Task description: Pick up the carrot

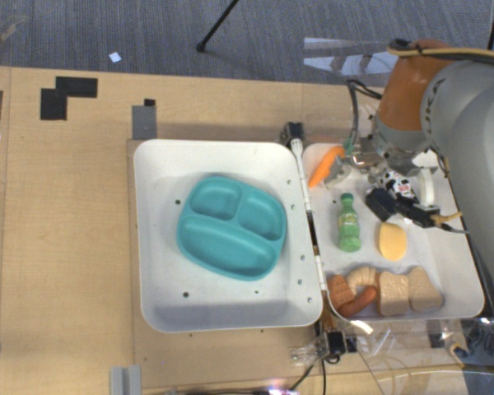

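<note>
The orange carrot (323, 165) lies tilted in the far left corner of the right bin (461, 282), close to the divider between the bins. My gripper (348, 163) hangs low just to the carrot's right, almost touching its upper end. Whether the gripper is touching the carrot is hidden by the wrist. The grey arm with its orange band (407, 93) comes in from the right, above the bin's far edge.
The right bin also holds a green bottle (348, 222), a yellow piece (393, 241), a black-and-white object (395, 196), a sausage (354, 301) and bread pieces (407, 292). A teal divided plate (230, 227) sits in the left bin (160, 303).
</note>
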Motion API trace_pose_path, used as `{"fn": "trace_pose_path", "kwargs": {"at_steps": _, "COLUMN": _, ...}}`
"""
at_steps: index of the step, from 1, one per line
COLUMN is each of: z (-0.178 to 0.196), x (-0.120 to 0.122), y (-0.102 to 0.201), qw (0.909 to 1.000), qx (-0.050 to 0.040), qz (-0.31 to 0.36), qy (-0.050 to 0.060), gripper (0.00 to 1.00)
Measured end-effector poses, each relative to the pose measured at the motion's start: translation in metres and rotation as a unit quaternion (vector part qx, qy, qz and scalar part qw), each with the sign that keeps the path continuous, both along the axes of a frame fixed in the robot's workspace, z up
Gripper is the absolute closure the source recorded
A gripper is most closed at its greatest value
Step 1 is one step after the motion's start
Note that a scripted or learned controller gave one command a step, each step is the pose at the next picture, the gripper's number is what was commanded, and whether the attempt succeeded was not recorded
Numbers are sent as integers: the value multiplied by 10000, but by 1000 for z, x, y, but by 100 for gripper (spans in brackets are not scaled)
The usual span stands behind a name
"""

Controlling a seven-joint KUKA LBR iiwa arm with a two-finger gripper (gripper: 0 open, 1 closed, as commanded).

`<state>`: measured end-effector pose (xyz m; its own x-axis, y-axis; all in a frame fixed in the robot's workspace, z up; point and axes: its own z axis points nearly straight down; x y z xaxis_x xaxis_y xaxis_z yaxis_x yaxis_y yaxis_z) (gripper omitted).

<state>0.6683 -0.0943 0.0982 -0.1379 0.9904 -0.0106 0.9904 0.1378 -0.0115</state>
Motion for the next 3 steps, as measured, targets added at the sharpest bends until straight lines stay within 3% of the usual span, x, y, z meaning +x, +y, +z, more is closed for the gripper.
{"fn": "trace_pose_path", "kwargs": {"at_steps": 1, "z": 43, "x": 2, "y": -13, "qw": 9921, "qx": 47, "qz": -1250, "qy": -81, "gripper": 0}}
{"fn": "trace_pose_path", "kwargs": {"at_steps": 3, "z": 43, "x": 2, "y": -13, "qw": 9922, "qx": 48, "qz": -1246, "qy": -81, "gripper": 0}}
